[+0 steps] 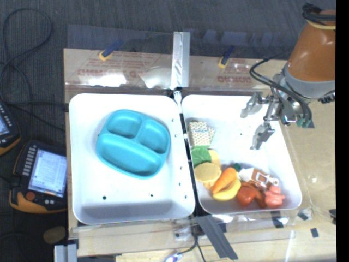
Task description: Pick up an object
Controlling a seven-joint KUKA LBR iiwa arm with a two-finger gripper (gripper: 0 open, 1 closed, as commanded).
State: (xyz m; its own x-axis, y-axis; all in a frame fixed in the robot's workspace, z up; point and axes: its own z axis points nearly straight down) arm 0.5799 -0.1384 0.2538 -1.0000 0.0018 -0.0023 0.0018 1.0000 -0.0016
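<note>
While the grey arm (313, 64) with its glossy orange band reaches in from the right, its metal claw (260, 121) hangs over the right bin (289, 162) with fingers spread and nothing between them. Smooth plastic toy foods crowd that bin's near side: an orange carrot (224, 179) across a yellow banana (229, 191), a round tan biscuit (207, 172), a green leafy piece (200, 154), a checkered cracker (198, 130), red pieces (248, 194) and a pink one (274, 199). The left bin (82, 190) holds a turquoise, rounded, three-compartment plate (133, 142). Faint red print on the cardboard (98, 67) behind is unreadable.
</note>
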